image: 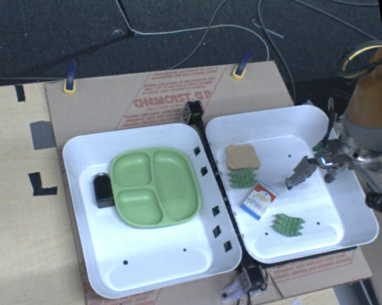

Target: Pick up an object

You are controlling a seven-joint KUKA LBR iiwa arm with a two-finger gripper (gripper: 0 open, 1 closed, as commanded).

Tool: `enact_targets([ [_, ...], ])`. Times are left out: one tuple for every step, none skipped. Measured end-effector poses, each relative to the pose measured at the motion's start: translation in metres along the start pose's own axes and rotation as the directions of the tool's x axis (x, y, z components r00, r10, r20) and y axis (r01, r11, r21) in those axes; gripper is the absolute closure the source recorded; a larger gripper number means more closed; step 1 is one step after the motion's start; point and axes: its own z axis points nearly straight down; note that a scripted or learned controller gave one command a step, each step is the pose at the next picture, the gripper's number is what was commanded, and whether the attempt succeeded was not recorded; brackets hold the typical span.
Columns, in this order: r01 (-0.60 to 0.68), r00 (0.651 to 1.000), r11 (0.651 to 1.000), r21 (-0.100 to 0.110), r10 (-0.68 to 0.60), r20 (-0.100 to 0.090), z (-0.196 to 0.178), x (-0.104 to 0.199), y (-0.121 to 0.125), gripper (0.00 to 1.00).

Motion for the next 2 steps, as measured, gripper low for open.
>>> enact_targets([
  [0.000, 1.000, 1.000, 0.001, 0.000, 0.000, 0.063, 0.007, -0.002, 0.00],
  [-0.001, 1.000, 1.000, -0.008, 0.001, 0.000, 0.095, 0.006, -0.001, 0.00],
])
